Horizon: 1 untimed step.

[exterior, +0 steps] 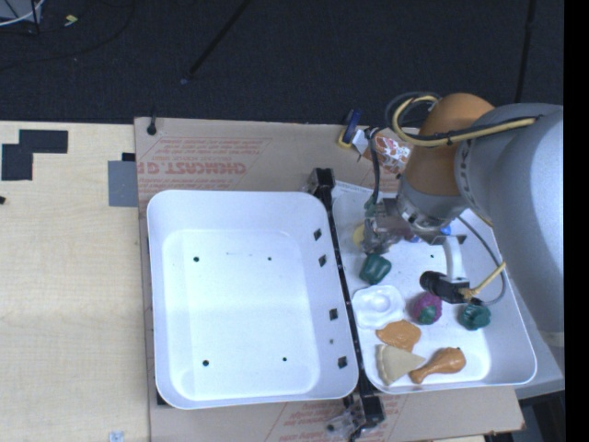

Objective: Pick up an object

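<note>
Just below my gripper (375,236), dull grey metal under the arm's orange band (451,127), I see a dark green piece (375,268). Further out from the gripper I see a white moulded piece (377,304), a purple ball with a green top (425,308), a teal-green lump (475,316), an orange slice (400,333), a cream wedge (394,365) and a golden-brown drumstick (440,364). The bin under the gripper (515,362) is plain white, the neighbouring bin (239,238) is white with a few small dark dots, and both sit on a brown board (276,155) printed with faded red lettering.
</note>
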{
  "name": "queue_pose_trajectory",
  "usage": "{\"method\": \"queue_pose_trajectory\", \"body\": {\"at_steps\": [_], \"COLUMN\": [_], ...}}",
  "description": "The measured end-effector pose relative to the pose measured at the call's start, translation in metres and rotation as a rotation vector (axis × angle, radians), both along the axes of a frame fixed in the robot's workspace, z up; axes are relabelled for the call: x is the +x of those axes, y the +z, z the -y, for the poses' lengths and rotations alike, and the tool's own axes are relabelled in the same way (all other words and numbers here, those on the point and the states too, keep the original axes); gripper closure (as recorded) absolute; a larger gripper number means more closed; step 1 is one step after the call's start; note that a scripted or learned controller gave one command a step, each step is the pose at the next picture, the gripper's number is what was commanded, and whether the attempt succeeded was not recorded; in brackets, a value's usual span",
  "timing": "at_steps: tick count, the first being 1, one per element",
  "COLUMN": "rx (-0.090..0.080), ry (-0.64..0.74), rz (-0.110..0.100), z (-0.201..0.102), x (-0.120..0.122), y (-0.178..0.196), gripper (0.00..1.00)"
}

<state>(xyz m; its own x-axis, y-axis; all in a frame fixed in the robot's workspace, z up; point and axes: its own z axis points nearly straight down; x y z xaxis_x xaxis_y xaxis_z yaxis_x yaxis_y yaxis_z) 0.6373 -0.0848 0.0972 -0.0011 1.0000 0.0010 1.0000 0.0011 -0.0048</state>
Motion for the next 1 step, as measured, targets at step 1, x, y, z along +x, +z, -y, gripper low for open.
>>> {"method": "queue_pose_trajectory", "body": {"at_steps": [1], "rx": [-0.001], "ry": [-0.001], "rz": [0.001], "z": [0.0038], "x": [-0.0074], "y": [-0.0100], "gripper": [1.00]}}
